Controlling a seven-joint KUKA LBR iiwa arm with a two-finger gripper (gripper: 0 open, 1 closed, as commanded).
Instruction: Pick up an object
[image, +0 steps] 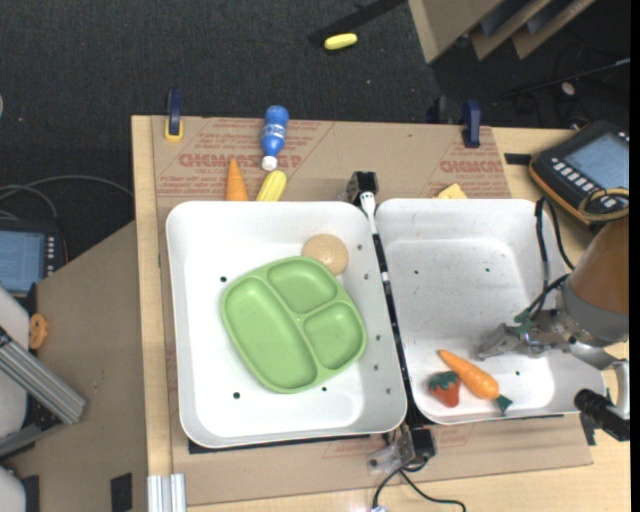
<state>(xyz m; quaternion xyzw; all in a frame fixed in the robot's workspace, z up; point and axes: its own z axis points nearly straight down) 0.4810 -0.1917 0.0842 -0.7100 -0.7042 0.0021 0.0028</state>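
In the right bin (450, 225), the pincer (497, 343) was observed low over the floor, fingers spread with nothing between them. An orange toy carrot (470, 374) was found just beside it, nearer the front rim, with a red toy (445, 389) touching it. In the left bin (190, 300), a green divided plate (290, 322) and a beige ball (326, 252) were recorded.

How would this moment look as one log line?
tool: low in right white bin | orange toy carrot: lying nearby, ungrasped | green divided plate: left bin
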